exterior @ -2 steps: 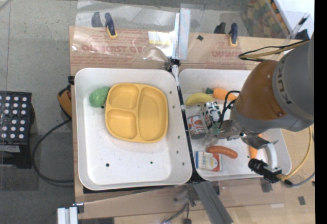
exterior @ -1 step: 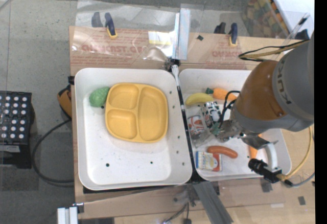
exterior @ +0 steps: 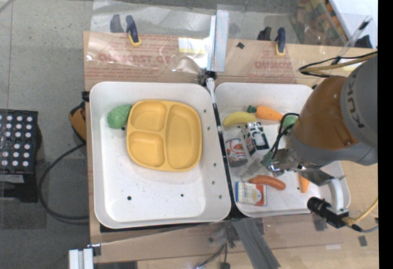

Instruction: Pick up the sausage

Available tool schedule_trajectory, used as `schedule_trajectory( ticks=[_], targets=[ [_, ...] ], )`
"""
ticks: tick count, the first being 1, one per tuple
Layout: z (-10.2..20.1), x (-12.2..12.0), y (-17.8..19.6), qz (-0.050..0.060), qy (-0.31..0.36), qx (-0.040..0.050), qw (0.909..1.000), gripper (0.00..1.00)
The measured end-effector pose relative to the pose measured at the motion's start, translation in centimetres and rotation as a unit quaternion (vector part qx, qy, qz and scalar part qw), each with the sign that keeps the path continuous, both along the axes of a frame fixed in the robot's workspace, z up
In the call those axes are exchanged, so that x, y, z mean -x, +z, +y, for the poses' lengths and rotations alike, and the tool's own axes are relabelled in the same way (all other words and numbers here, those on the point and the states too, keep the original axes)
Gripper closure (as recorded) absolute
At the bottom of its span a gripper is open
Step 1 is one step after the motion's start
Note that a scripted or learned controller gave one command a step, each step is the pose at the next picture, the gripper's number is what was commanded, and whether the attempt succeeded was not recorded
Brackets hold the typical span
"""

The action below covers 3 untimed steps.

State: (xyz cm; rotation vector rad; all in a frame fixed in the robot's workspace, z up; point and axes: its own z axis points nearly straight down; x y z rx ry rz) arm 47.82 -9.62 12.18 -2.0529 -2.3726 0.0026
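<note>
Lying nearly level, sausage (exterior: pixel 268 182), long axis left-right, right bin (exterior: pixel 236 94)

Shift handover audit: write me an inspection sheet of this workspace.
Surface: two white bins side by side, left bin, right bin.
Job's things: sausage lying in right bin, near front.
Clutter: yellow divided plate and green item in left bin; banana, carrot, can, small carton in right bin.
Hand: hand just above sausage; grip state unclear.
Cables: black cable left of bench.
Surroundings: blue clamps on plastic sheeting.
</note>
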Motion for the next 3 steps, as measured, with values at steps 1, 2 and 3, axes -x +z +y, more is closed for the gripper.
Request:
schedule_trajectory(
  ticks=[1, 2, 3],
  targets=[
    [-0.8, -0.4, -2.2, -0.005, 0.057, -0.0011, 0.9983, 0.00],
    [-0.2, -0.4, -2.2, -0.007, 0.032, 0.0012, 0.9994, 0.00],
    [0.0, -0.5, -1.1, -0.009, 0.033, -0.0004, 0.9994, 1.00]
  ],
)
